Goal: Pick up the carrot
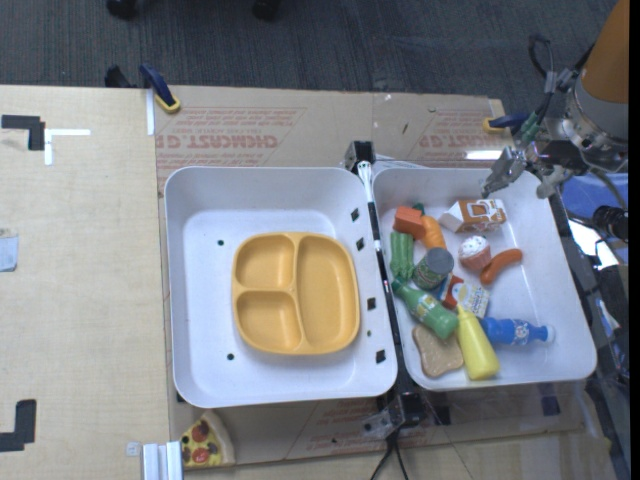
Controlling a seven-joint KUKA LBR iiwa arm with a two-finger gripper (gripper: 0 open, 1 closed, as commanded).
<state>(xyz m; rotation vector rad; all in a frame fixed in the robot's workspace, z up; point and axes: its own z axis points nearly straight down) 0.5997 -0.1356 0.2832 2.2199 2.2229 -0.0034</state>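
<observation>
From my remote seat, the job looked barely begun. The carrot (424, 227) lay in the right bin (572, 298), near that bin's far left corner, its orange body resting against a cluster of green vegetables (401, 253) just toward the near side of it, with a small tin (434, 267) close by. Nothing was lifting it; it sat among the other toy food, untouched as far as I could judge. The gripper (505, 173) hung over the far rim of the right bin, toward the right of the carrot and well apart from it, nearer to a small carton (481, 213) than to the target. I could not tell whether the jaws were parted or closed, and I saw nothing between them. The left bin (190, 298) held a yellow divided plate (297, 293). By my reckoning the whole pick remained: crossing to the carrot, descending, closing on it and raising it free of its crowded neighbours.
</observation>
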